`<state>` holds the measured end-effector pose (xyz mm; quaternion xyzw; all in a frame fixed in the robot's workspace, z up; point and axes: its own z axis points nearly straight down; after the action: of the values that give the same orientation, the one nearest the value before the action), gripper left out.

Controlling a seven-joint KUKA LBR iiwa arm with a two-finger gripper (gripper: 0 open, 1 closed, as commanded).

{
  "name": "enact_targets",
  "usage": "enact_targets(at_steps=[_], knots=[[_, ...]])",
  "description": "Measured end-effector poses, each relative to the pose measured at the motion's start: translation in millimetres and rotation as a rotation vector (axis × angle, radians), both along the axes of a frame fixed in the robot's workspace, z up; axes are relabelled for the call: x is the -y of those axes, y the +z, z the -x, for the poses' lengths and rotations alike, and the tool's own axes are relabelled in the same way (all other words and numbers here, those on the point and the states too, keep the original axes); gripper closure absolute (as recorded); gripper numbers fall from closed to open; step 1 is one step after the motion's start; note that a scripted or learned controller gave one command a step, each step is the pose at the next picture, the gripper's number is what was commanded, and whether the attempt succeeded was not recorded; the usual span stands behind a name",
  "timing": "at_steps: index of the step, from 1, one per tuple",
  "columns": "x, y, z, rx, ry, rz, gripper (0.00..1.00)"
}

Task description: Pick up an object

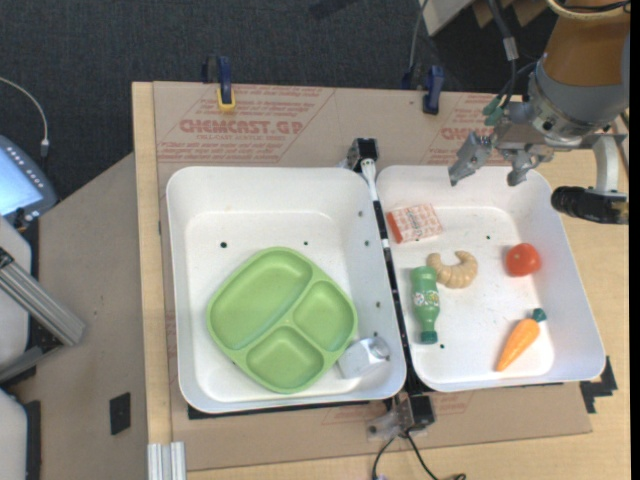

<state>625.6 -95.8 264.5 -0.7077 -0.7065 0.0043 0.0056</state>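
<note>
Above right bin [570,298] far rim: claw [491,168] wide, empty; tomato [522,259], croissant [453,268] w/ bottle [425,305] below.

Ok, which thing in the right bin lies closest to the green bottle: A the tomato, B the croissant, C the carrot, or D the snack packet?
B: the croissant lies right beside the top of the green bottle, while the tomato, carrot and snack packet lie farther off in the right bin.

gripper [491,165] spread open above right bin [575,298] rim; possibly croissant [453,268] below.
</note>
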Motion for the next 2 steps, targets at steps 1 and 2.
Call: enact_targets(at_steps=[1,2], knots=[[0,7,-2,0.012,0.002,0.001,0.0],[-5,-56,-1,0.006,0.002,0.0,0.0]])
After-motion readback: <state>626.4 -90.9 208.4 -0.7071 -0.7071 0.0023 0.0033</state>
